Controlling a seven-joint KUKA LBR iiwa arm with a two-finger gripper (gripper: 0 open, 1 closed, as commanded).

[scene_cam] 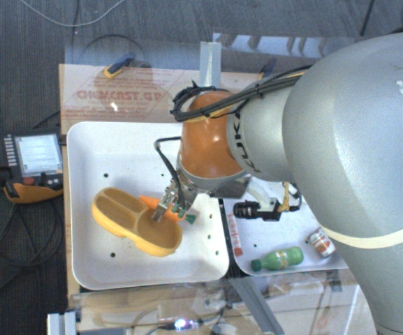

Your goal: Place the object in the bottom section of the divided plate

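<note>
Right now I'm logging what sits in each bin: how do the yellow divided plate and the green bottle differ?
The yellow divided plate lies in the left bin; the green bottle lies in the right bin. The plate is broad, shallow and open with compartments; the bottle is slim, closed and lying on its side. The gripper is over the plate's rim, beside a carrot; the bottle lies apart from it. Both rest on white bin floors.

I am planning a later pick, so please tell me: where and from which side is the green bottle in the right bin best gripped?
Probably grip the green bottle at mid-body, coming straight down from above. It lies on its side, so close across its round width, not along its length. The cap end looks narrower.
</note>
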